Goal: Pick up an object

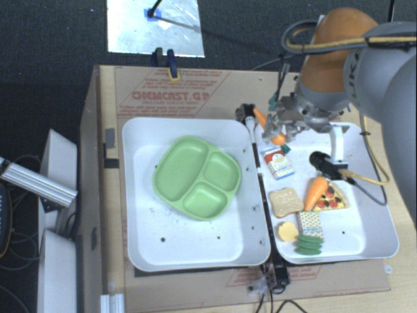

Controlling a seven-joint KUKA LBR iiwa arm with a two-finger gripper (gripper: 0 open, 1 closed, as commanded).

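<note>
Claw (281, 130) low over right bin's (374, 240) far left corner, beside small orange piece (279, 138) — grip not confirmed, opening cannot be judged. Piece likely light, rigid, smooth plastic — slip risk; grasp across narrow middle. Green tray (197, 177) in left bin (140, 240).

The grey arm (384, 64) enters from the right edge of the frame, its orange band (332, 44) at upper right above the wrist. The wrist points down and leftward, with the claw (281, 128) low at centre right.
</note>
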